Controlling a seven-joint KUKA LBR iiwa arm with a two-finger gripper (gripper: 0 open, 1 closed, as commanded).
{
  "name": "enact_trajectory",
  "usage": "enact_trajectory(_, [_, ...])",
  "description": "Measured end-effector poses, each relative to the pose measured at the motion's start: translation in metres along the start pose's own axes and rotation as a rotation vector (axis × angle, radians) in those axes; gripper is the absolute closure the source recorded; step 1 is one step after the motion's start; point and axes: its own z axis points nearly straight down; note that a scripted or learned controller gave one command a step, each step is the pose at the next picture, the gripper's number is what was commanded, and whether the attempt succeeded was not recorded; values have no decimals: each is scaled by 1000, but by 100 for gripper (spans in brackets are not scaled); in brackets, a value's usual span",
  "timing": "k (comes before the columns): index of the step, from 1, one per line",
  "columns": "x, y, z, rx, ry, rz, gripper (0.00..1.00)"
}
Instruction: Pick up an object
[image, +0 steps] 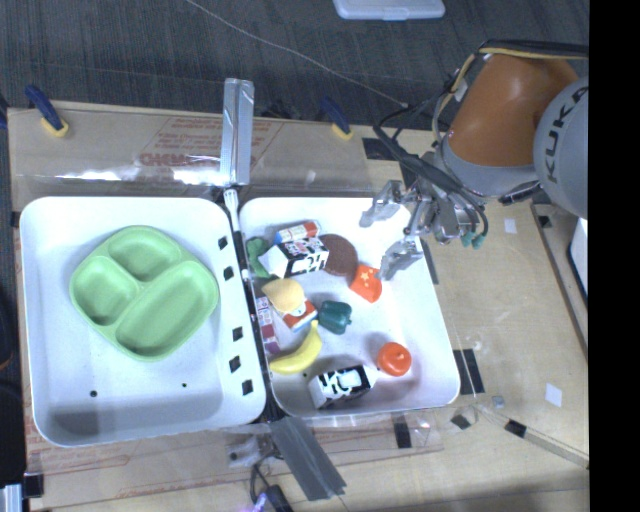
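Nearest target: small orange piece (366, 284) in the right bin (440, 330), just below-left of the tool (393, 232). Tool is spread apart w/ nothing between fingers, hovering over the bin's upper right corner. Nothing lifted yet; descent, grip & lift all left. Other candidates: banana (298, 354), orange cup (394, 358), black-white carton (341, 383); its print unreadable. Arm shows "KU" lettering. Left bin holds a green plate (145, 290).

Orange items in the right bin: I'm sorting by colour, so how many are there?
2. One orange piece lies near the bin's middle, beside the brown disc; one orange cup sits near the front right corner. Others may hide under the pile.
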Motion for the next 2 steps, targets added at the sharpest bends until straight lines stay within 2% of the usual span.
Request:
enact_trajectory(1, [59,21,117,-5,8,-82,0])
enact_trajectory(2, [42,54,148,-3,1,-77,0])
